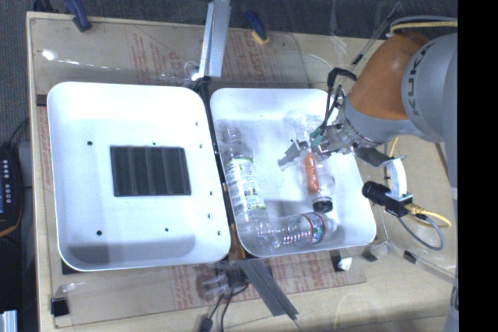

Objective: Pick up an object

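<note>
Reaching in from the right, the arm (405, 89) hung low over the right bin (233, 109), its pincer (317, 144) down among clear plastic near the bin's middle. Whether the pincer was open or closed could not be told; glare and see-through plastic hid its tips.

Just below the pincer lay a small clear bottle with an orange inside (313, 173) and a dark cap, pointing toward the near wall. It seemed the likeliest target, since it sat closest to the tool, though nothing showed it gripped. A crumpled clear wrapper (299, 124) lay beside the pincer, perhaps touching it.

Along the bin's left wall rested a larger clear bottle with a printed label (243, 179), lying on its side and parallel to that wall. Another clear bottle (292, 231) lay across the near edge, close to the first one's base. Both were well apart from the pincer.

The left bin (70, 167) held only a dark ribbed rectangle (150, 170) at its middle, presumably left as the drop side. Blue clamps (76, 10) pinned the bench's clear sheet at the far edge.
</note>
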You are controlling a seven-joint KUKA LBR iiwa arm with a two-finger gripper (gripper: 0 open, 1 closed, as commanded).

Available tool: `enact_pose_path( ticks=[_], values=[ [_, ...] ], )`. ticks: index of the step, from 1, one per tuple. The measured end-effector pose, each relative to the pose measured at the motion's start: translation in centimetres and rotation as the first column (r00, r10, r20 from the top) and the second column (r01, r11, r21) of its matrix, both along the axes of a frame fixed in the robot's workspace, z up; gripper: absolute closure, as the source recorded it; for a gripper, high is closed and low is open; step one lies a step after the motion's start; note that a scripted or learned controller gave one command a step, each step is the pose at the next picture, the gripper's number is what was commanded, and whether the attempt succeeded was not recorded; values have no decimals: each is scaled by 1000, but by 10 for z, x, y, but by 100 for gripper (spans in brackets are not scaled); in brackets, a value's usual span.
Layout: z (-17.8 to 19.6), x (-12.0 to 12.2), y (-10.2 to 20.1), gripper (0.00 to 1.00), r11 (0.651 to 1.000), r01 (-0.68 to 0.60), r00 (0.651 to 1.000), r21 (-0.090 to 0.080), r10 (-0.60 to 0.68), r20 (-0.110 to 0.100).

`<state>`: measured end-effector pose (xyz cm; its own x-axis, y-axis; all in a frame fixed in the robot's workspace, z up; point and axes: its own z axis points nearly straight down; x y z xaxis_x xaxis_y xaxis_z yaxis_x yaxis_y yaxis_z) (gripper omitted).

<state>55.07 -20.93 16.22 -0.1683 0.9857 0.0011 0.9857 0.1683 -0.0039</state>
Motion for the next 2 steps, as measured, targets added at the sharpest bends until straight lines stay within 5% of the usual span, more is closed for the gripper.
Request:
enact_pose_path(
  ticks=[2],
  values=[
    [-10,3,1,0,999,-35,999,3,35,-2]
  ],
)
